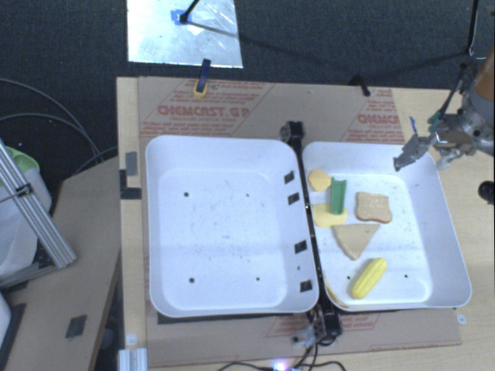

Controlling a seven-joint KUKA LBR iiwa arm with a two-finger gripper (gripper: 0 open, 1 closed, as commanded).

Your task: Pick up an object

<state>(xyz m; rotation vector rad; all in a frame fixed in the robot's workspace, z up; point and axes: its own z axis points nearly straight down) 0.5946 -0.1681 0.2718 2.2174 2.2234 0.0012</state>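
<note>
Two white bins: left bin (pixel 224 222); right bin (pixel 433 230) containing a tan wedge (pixel 354 239), corn cob (pixel 368 277), toast slice (pixel 373 207), green stick (pixel 338 196), and yellow pieces (pixel 319 180). Gripper (pixel 421 151) above right bin's far corner, holding nothing; jaw state indeterminable.

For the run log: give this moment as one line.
gripper: above right bin far edge, holding nothing | toy food in right bin | pick: not yet done

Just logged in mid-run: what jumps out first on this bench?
The cluster of toy food in the right bin: a yellow corn cob nearest the front, a bread slice, a tan wedge and a green stick. The gripper hangs over that bin's far right corner.
</note>
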